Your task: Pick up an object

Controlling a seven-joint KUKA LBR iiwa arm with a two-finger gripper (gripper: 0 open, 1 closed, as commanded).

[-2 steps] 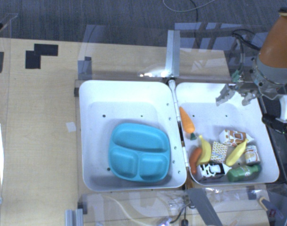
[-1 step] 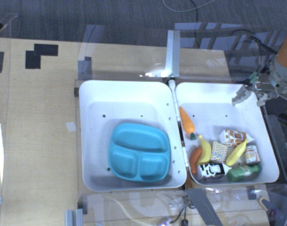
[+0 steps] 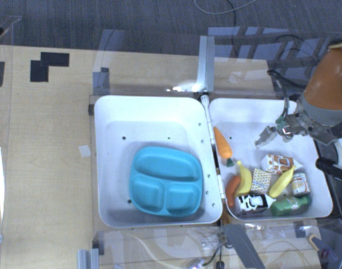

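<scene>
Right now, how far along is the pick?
Done: nothing looks picked; the carrot, both bananas and the packets still lie in the right bin. The blue tray sits in the left bin.
In hand: the gripper is over the right bin's upper part, apart from the pile, nothing between its fingers.
Left: descend, grasp, lift.

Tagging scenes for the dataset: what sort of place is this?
Likely a robot lab pick bench: two white bins on a wooden table, toy food and a blue tray inside, arm overhead, cable on carpet.
</scene>
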